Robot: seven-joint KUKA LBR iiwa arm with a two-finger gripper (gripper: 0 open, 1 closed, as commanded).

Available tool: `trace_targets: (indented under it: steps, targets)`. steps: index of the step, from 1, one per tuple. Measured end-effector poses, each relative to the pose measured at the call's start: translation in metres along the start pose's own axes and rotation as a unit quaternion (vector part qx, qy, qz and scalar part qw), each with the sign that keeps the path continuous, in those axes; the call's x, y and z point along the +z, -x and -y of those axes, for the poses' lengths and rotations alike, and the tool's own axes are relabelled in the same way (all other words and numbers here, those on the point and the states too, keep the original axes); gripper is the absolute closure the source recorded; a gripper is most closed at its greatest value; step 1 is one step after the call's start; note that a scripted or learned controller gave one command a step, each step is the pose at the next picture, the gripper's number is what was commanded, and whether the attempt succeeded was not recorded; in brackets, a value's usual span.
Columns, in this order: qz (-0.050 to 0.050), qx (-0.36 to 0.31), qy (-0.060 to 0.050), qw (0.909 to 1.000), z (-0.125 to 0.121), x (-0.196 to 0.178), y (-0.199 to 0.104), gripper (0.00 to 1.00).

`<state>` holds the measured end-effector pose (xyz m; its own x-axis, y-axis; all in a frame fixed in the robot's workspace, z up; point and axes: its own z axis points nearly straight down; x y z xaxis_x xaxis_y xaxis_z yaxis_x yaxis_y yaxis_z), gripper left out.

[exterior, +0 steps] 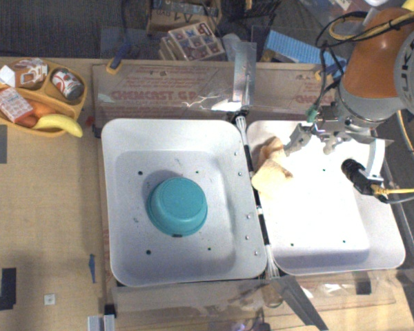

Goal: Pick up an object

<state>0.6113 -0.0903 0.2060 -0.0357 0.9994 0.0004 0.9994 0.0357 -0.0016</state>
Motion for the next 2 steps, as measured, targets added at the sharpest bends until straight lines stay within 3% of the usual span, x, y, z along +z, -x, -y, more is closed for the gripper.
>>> trace_targets:
  steps: [1, 2]
  targets:
    - [0.001, -0.010, 0.006, 0.9999, -0.038, 0.116, 0.002, 0.00]
    - [0.001, -0.009, 0.009, 0.9999, -0.039, 0.105, 0.003, 1.00]
